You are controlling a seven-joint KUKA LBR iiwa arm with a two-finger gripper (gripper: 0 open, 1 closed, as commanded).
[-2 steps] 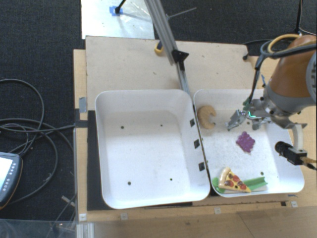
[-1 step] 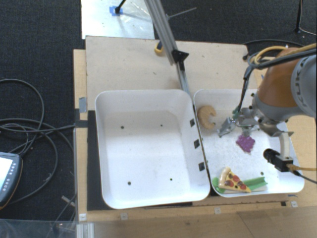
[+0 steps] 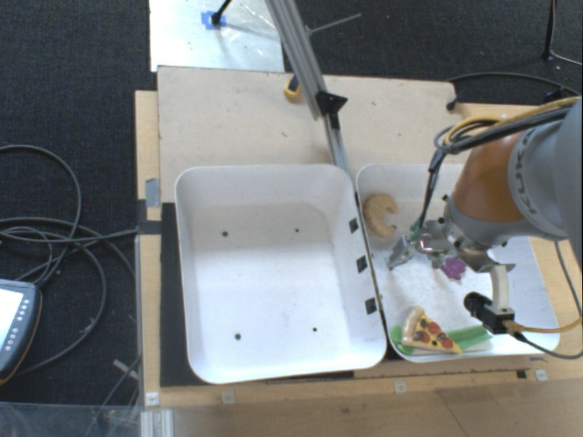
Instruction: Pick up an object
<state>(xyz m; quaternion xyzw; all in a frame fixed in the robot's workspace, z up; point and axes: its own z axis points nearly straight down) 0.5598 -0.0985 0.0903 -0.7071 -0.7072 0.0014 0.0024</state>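
Item 1, arm: your grey arm [image 3: 537, 176] with the orange band reaches in from the right, over the right bin [image 3: 372, 182].

Item 2, gripper [image 3: 403, 251]: hangs low over the middle of the right bin, near its left wall. Whether its fingers are spread or closed, you cannot tell from this slant; nothing can be seen between them.

Item 3, candidates for the pick, all in the right bin:
- tan croissant-shaped toy [image 3: 379, 213], near the bin's far left corner, just beyond the gripper and apart from it
- purple object [image 3: 453, 266], partly hidden beneath the wrist, shape unclear
- pizza-slice toy [image 3: 426, 331], at the near edge, lying flat
- green piece [image 3: 469, 337], just beside the pizza slice on its right

Item 4, left bin [image 3: 196, 189]: white, shallow, bears only small dark marks on its floor.

Item 5, step in hand: by your reading, the approach or descent stage; no object is lifted yet.

Item 6, next move: you will want the fingers centred on one toy, most likely the croissant, as it is the closest one, then a straight descent and a firm close, keeping off the bin wall nearby
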